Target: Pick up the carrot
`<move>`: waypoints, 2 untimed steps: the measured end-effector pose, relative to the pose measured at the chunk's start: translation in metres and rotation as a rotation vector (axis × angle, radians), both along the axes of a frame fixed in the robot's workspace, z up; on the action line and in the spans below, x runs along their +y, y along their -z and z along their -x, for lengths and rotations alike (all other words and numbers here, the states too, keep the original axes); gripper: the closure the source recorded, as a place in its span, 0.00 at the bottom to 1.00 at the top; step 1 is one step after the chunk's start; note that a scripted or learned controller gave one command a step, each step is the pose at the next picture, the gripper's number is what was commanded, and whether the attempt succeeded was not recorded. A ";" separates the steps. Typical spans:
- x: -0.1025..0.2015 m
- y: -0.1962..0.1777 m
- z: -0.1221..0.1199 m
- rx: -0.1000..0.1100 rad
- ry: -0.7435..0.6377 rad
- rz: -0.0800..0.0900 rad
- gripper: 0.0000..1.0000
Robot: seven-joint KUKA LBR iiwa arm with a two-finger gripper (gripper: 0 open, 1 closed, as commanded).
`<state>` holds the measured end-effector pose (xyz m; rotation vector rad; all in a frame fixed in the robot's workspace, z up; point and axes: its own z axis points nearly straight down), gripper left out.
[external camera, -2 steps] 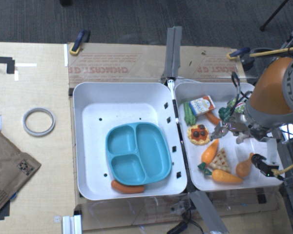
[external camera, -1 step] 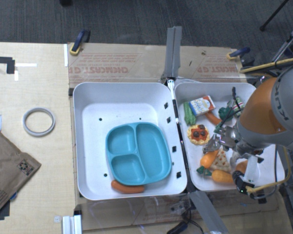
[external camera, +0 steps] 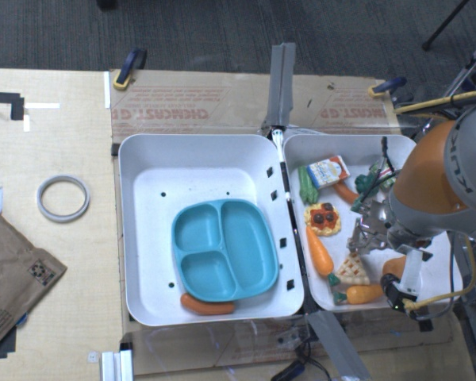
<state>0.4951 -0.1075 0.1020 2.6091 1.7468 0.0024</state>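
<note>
The carrot lay in the right bin, along its left wall, tip pointing toward the near edge. Just above it sat a small pizza toy, and to its right a wedge-shaped piece. The end effector hovered beside these, right of the carrot and not touching it; whether it was spread or closed could not be told. In the left bin rested a blue divided tray with a sausage at its near edge

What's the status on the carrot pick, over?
Claw low over the right bin, nothing seen in it. Carrot lies loose by the left wall. Pizza slice and cookie crowd it.
</note>
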 end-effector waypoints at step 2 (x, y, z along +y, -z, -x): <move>0.040 -0.089 -0.063 0.006 0.254 0.002 0.00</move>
